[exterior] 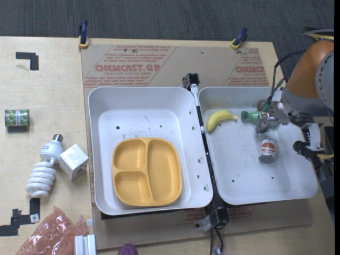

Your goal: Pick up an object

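Camera view is looking down on the counter (48, 52). At far left a small green can (16, 119) is lying on its side, and below it a spiral light bulb (43, 167) is resting against a small white cube (74, 161). A pink mesh bag (50, 233) is lying at the lower left corner.

Left bin (138, 102) is holding a yellow divided plate (146, 171), sitting flat toward the bin's near side.

Right bin (249, 190) is holding three items. A banana (219, 119) is lying near the bin's far left corner. Just right of it, a green bottle (251, 116) is lying on its side. A small can with a red-and-white label (268, 150) is standing upright nearer the middle of the bin, well apart from the banana.

Jaws (264, 122) are hanging low at the green bottle's right end, touching or nearly touching it; whether they are open, closed or gripping the bottle cannot be told, as metal parts are overlapping there. The labelled can is standing just below the jaws, apart from them. Grey arm with the orange band (311, 73) is reaching in from the right edge.
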You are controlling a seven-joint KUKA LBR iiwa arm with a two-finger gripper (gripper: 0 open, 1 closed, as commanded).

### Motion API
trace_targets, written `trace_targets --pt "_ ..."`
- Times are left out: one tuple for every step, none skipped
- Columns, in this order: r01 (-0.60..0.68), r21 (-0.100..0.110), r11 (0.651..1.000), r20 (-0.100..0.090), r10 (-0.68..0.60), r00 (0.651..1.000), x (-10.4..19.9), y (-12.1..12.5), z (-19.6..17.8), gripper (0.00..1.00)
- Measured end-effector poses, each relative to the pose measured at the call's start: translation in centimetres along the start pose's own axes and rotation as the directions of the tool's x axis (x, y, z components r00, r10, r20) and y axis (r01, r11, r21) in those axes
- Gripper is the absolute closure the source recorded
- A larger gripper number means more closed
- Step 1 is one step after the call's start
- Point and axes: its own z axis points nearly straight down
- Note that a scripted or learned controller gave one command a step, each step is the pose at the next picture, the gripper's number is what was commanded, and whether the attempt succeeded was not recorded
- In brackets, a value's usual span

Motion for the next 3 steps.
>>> trace_targets --pt "0.000 0.000 1.000 0.000 0.000 1.000 0.0 0.0 0.0 0.00" --pt "0.003 -0.001 1.000 0.002 -0.003 1.000 0.0 0.1 -1.0 1.00" --pt "0.002 -0.001 1.000 0.002 -0.002 1.000 0.0 0.1 -1.0 0.00"
